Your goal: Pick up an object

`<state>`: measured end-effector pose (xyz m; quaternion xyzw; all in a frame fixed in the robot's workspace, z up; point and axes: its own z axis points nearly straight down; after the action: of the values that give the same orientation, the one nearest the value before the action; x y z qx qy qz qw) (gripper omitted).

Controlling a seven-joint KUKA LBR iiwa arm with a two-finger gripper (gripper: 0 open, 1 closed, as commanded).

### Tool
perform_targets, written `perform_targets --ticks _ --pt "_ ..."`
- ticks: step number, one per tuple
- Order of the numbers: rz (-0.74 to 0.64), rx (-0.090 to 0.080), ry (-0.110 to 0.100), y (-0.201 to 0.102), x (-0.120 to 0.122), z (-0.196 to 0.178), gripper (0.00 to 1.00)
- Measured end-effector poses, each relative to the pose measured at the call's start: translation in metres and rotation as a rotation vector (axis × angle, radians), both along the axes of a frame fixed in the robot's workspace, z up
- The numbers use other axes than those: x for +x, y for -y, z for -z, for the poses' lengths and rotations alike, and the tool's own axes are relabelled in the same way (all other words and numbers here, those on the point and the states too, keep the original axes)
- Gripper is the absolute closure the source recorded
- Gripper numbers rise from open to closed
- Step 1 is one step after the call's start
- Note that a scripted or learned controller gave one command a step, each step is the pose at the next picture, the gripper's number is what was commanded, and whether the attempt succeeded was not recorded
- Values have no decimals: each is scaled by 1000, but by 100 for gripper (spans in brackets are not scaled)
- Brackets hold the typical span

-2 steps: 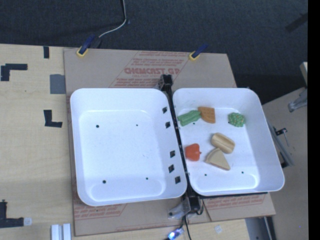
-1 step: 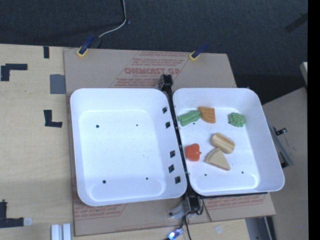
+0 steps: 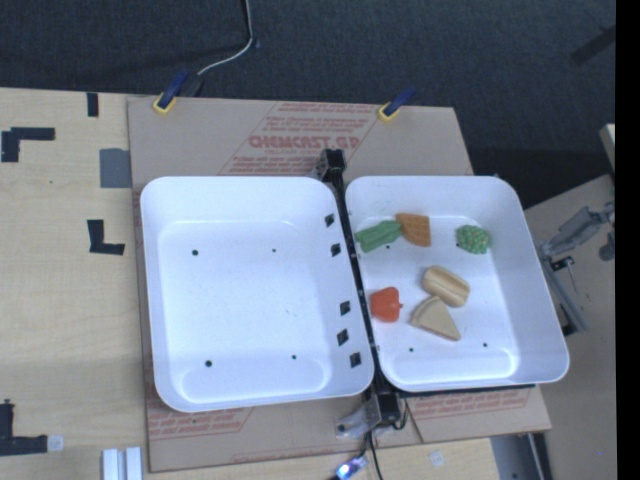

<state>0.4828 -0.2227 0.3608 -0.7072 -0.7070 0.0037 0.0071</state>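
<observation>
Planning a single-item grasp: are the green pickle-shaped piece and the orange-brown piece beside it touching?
Touching. The camera view shows the green piece meeting the orange-brown piece with no white bin floor between them.

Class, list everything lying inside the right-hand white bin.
Inside the right bin: green piece, orange-brown piece, green lump, red piece, tan roll, tan wedge. Nothing visibly covered.

Left bin point(image 3: 240, 298): floor open throughout, unobstructed from above. Right bin point(image 3: 500, 363): six small items clustered mid-floor, the green piece point(image 3: 378, 236) touching the orange-brown piece point(image 3: 414, 229); front strip and far-right margin remain passable.
</observation>
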Motion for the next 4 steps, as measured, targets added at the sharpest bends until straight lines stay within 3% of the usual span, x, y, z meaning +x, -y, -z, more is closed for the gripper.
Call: perform_targets --ticks 1,2,3,4 --pt "-2 -13 31 1 1 -155 0" --pt "0 -8 18 1 2 -156 100" --pt "-2 -2 4 -1 37 -23 100" --pt "-1 -3 5 0 53 75 100"
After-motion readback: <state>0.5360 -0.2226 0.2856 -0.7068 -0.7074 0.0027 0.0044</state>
